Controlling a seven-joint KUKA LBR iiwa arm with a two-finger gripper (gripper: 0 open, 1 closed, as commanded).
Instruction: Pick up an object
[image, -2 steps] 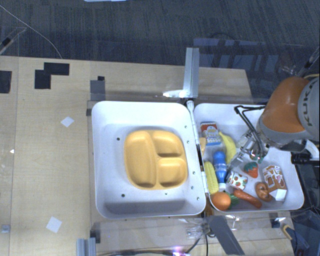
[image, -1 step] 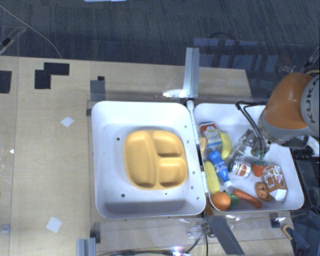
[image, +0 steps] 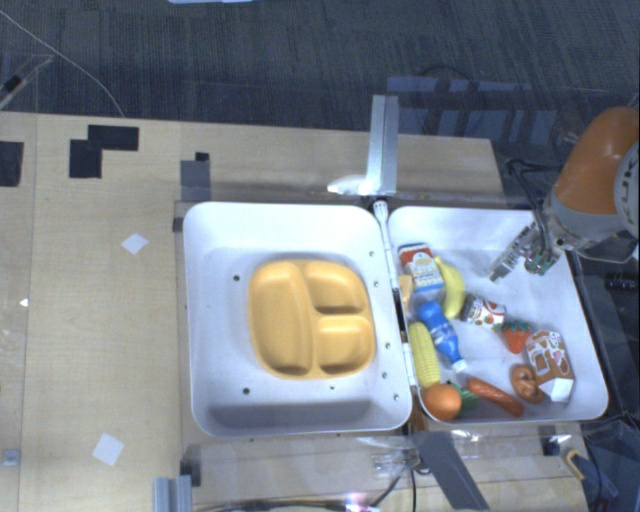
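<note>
Overhead, two shallow white plastic bins are seen side by side on a pale wooden bench (image: 90, 330). The left bin (image: 215, 400) occupies the middle of the frame and holds a yellow plastic divided plate (image: 310, 318) with three compartments, lying flat near its centre. The right bin (image: 590, 395) sits at the right of the frame and holds the loose items.

Along the right bin's left wall, from top to bottom, are noted: a small red-and-white carton (image: 418, 263), a yellow banana (image: 453, 288) just beside it, a blue plastic bottle (image: 436, 328), a yellow ear of corn (image: 424, 353) and an orange round fruit (image: 442, 401) in the lower left corner. An orange carrot (image: 494, 396) lies tilted beside the fruit. Nearer the bin's middle a small red-and-white packet (image: 485, 313) is recorded, with a red strawberry-like piece (image: 515, 337) just right of it. At lower right lie a brown pretzel-shaped piece (image: 523, 380) and an orange-and-white printed box (image: 551, 361), touching. Printing is visible on the cartons and box, but no writing can be read.

The grey arm with an orange band (image: 597, 170) enters at upper right. The gripper (image: 520, 256) is over the bare upper part of the right bin, well apart from the items. Nothing is seen between its fingers; whether they are apart or together cannot be told.
</note>
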